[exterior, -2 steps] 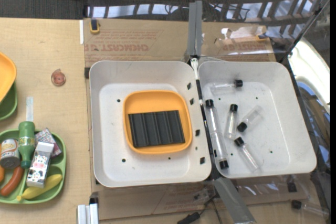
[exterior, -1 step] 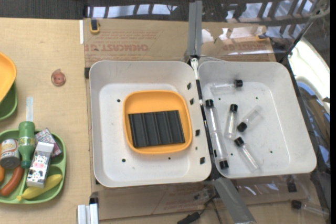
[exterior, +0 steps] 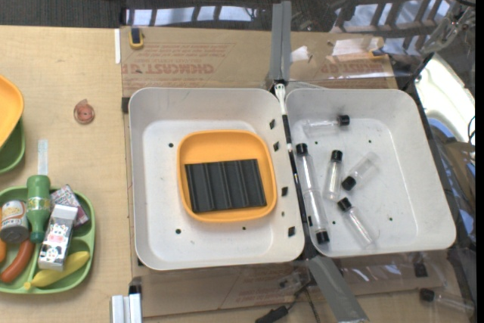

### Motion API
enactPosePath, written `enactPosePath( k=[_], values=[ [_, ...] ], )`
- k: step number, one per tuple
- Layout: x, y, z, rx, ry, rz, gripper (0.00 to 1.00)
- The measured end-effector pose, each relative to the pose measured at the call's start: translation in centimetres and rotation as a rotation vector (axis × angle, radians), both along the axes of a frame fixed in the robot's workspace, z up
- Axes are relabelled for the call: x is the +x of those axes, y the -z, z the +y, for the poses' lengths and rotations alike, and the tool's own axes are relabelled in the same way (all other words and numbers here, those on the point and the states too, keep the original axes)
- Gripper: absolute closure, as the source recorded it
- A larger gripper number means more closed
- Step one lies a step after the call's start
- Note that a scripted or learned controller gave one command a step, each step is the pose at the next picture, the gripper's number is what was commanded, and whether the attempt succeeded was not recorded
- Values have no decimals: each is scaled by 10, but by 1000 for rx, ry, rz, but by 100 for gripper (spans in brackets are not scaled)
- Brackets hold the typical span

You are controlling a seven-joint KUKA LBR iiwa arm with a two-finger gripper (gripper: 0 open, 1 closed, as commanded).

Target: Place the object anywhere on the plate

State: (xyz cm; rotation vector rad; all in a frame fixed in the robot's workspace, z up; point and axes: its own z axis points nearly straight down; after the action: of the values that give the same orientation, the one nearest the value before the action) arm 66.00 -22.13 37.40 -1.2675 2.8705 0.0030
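Arm pose: can't tell from this view. Wrist tilt: can't tell either.

The orange plate (exterior: 227, 176) in the left bin (exterior: 151, 163) is largely covered by a dark ribbed block (exterior: 228, 186), leaving only its rim bare, while scattered clear tubes (exterior: 333, 173) obstruct the right bin (exterior: 408, 163).
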Motion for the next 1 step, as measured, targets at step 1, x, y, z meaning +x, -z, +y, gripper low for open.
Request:
enactPosePath(
  k=[1],
  values=[
    [0, 3, 0, -1, -365, -2, 0]
  ],
)
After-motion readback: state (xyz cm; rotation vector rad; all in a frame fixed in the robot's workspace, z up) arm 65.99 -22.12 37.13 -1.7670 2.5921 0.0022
